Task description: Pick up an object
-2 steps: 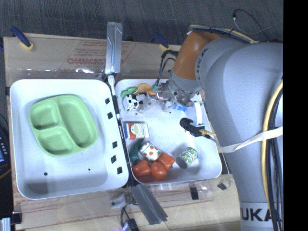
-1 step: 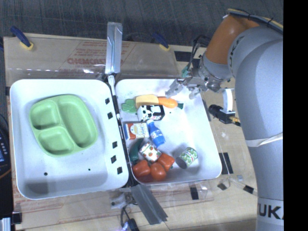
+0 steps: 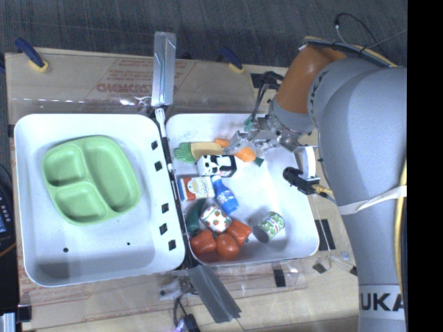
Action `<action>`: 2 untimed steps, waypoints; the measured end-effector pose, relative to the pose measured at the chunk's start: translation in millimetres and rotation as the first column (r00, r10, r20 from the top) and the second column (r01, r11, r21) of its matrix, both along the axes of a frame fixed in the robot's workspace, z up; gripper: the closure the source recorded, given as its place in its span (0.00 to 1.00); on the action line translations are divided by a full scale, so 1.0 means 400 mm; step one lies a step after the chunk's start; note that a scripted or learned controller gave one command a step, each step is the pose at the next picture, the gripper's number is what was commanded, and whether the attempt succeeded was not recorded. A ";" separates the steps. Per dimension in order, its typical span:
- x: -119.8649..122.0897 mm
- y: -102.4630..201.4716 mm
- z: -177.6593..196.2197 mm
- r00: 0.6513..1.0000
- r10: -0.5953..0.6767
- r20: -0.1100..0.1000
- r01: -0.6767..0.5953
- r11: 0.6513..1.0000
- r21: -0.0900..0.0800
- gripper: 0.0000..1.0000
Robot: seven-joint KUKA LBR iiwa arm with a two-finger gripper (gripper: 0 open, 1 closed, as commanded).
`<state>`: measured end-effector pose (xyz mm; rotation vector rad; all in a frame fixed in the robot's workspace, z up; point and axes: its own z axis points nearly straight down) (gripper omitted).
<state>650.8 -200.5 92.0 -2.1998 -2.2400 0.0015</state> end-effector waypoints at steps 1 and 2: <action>0.017 -0.016 0.003 0.993 -0.118 0.000 0.118 0.993 0.000 0.00; 0.014 -0.014 0.023 0.994 -0.112 -0.006 0.112 0.994 -0.002 1.00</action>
